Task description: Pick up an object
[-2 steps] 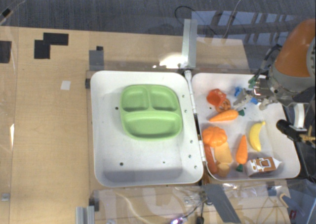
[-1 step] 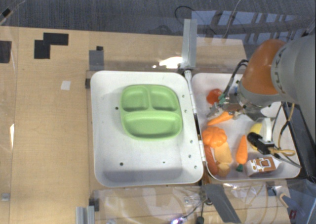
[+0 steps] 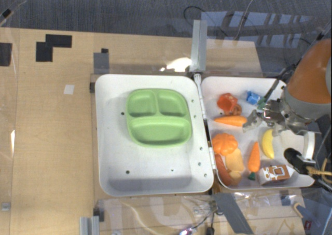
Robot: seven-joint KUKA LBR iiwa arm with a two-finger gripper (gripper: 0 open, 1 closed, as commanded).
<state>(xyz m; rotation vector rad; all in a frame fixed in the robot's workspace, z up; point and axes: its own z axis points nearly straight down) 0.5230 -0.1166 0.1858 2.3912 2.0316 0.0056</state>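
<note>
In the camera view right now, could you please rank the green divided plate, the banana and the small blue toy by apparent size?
1. green divided plate, by far the largest
2. banana
3. small blue toy, the smallest

One fixed overhead camera (slanted) looks down on both bins [image 3: 104, 140].

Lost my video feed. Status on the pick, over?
Gripper low over right bin, nothing seen held. Nearest: carrot, banana. Toys crowded; green tray in left bin.
</note>
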